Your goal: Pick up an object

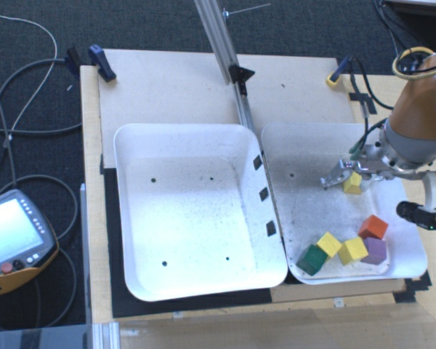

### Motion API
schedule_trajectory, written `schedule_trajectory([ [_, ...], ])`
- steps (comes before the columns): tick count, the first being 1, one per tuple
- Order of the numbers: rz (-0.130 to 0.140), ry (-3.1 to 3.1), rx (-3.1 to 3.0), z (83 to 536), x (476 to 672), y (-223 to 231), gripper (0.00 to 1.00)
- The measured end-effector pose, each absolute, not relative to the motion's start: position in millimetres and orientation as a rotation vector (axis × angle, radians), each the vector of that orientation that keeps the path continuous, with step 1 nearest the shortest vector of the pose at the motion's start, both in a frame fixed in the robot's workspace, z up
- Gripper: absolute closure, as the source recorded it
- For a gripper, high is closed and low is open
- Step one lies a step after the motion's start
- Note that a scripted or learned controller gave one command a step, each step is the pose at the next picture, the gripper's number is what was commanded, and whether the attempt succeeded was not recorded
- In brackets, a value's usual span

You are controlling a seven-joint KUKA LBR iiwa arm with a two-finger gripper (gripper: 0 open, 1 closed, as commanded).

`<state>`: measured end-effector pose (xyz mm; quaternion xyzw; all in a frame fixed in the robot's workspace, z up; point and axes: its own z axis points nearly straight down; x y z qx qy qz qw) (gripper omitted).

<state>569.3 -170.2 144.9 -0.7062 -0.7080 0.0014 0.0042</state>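
Camera view: my gripper (pixel 346 177) pinches a yellow block (pixel 353 183) above the right bin (pixel 305 217). Risk, in my judgement: the hold looks shallow, so a tilt could drop the block among the blocks below. My arm (pixel 416 115) reaches in from the right, wrist angled down.

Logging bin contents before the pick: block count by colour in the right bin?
Yellow blocks: 3
Green block: 1
Orange block: 1
Purple block: 1
Total: 6
One yellow sits at the gripper.
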Motion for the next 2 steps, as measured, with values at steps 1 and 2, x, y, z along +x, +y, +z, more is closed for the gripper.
schedule_trajectory([
  [1, 0.000, -2.220, -2.220, 124, 605.6, -199, 0.00],
  [2, 0.002, -2.221, -2.215, 98, 597.9, -174, 0.00],
])
